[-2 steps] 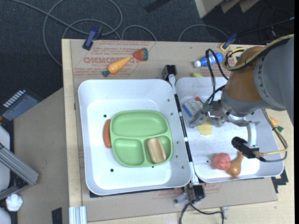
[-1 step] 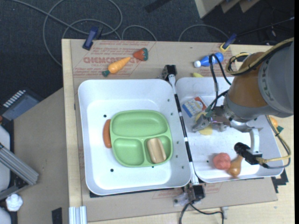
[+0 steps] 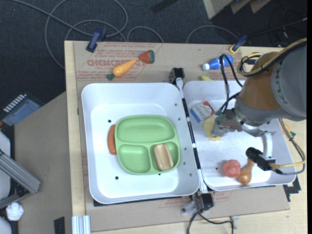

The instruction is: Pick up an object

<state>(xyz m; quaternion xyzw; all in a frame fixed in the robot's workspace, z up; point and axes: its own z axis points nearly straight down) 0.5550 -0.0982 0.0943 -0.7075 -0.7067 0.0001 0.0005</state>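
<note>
Gripper (image 3: 220, 126) low in right bin (image 3: 273, 177) over yellow obj (image 3: 211, 129), grip state can't tell, green tray (image 3: 141, 130) in left bin (image 3: 97, 130)

The fingers (image 3: 220, 126) sit in the right bin (image 3: 287, 179); a divided tray (image 3: 141, 130) lies in the left bin (image 3: 97, 106), well left of them.

The right bin (image 3: 285, 177) has bare floor centrally, hemmed by a pink ball (image 3: 232, 167) and yellow piece (image 3: 212, 129).
</note>
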